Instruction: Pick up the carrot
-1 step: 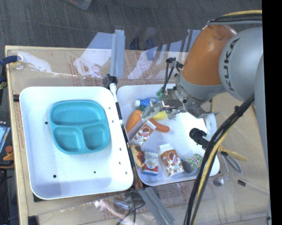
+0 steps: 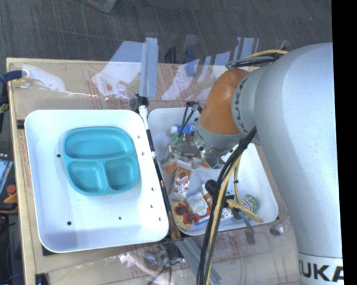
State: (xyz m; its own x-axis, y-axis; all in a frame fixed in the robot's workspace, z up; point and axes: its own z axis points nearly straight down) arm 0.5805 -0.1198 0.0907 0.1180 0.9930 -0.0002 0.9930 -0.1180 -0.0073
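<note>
**Cluttered right bin made a wrong grab likely**

The gripper point(image 2: 185, 149) hung low over the right bin point(image 2: 161, 123); its opening could not be told. An orange piece, perhaps the carrot point(image 2: 170, 167), lay just beside it among packets point(image 2: 181, 181), which it could catch instead.

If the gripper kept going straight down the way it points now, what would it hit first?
Probably the pile of toy food in the right bin, just under the gripper. Which item comes first is unclear, since the arm hides part of it.
</note>
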